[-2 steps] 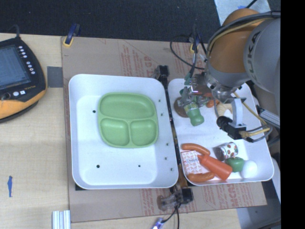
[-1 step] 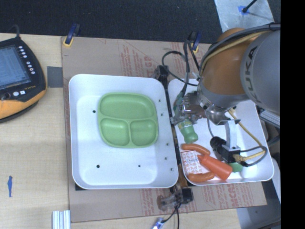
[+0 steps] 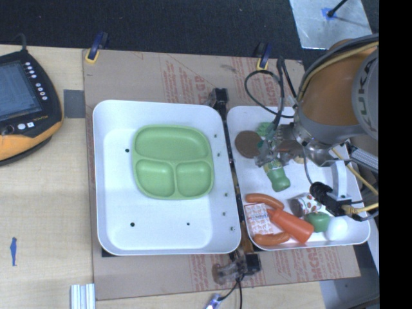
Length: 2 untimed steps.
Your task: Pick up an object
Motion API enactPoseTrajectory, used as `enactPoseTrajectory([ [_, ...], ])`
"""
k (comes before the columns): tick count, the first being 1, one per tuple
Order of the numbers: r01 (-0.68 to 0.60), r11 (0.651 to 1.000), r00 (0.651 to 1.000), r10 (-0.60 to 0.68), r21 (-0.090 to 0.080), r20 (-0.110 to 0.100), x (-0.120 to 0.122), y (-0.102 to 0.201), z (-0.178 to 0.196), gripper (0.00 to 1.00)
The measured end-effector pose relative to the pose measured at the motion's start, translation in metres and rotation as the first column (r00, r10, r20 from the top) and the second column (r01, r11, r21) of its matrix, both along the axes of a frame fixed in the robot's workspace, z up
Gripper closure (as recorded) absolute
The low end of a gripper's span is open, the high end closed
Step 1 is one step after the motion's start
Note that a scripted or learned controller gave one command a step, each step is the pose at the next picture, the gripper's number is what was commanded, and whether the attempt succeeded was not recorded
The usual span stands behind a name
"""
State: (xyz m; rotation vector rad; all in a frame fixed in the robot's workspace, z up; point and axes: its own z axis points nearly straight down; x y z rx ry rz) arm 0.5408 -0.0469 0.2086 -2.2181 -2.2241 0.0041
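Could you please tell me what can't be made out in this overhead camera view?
- Gripper: open or shut is unclear; arm and cables crowd it.
- Green bottle: held or merely lying beneath, unclear.
- Small card: print too small.
- Right bin: far side covered by the arm.

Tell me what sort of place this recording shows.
Probably a robotics lab bench: a grey and orange robot arm, an orange-edged teach pendant with a screen, and two shallow white plastic bins clamped onto cardboard.
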Motion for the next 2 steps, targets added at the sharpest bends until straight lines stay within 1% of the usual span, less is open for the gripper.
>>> enactPoseTrajectory([
  [1,-0.002,1.000,1.000,0.002,0.002,0.001,-0.002,0.033,0.041,1.00],
  [2,-0.001,1.000,1.000,0.001,0.000,-0.003,0.017,-0.014,0.013,1.00],
])
